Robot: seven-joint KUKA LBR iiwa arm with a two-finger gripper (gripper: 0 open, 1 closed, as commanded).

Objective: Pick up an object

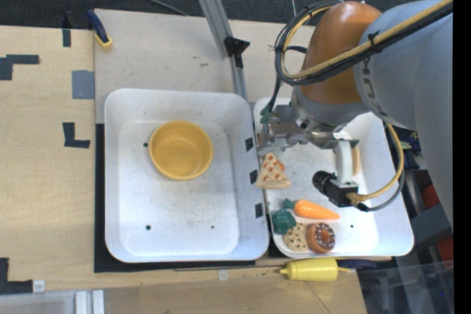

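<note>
Light wood bench (pixel 44 180) with black tape marks, dark floor along the top, grey pole (pixel 210 4) slanting down from 12 o'clock to a black clamp at the bins' back edge. Two shallow white bins side by side on a dark mat. Left bin (pixel 132 232): one yellow bowl (pixel 181 150), upright, sitting toward 11 o'clock of the bin's centre. Right bin (pixel 383 232): toy food bunched at its 7 o'clock corner. Waffle/pizza-like wedge (pixel 271 171) lies against the left wall, carrot (pixel 318 211) below it toward 5 o'clock, green piece (pixel 283 220) touching the carrot's leafy end, cookie (pixel 296 237) and chocolate donut (pixel 321 237) side by side at the front edge. Yellow mustard-type bottle (pixel 313 270) lies flat on the bench just outside the right bin's front rim. Arm comes in from 3 o'clock, orange band over the right bin's back half. Gripper (pixel 274 134) sits at the right bin's left wall, just above the wedge, at its 12 o'clock. Can't tell if the pincer is spread or closed, nor whether it touches the wedge. Black cable loops around the wrist.
</note>
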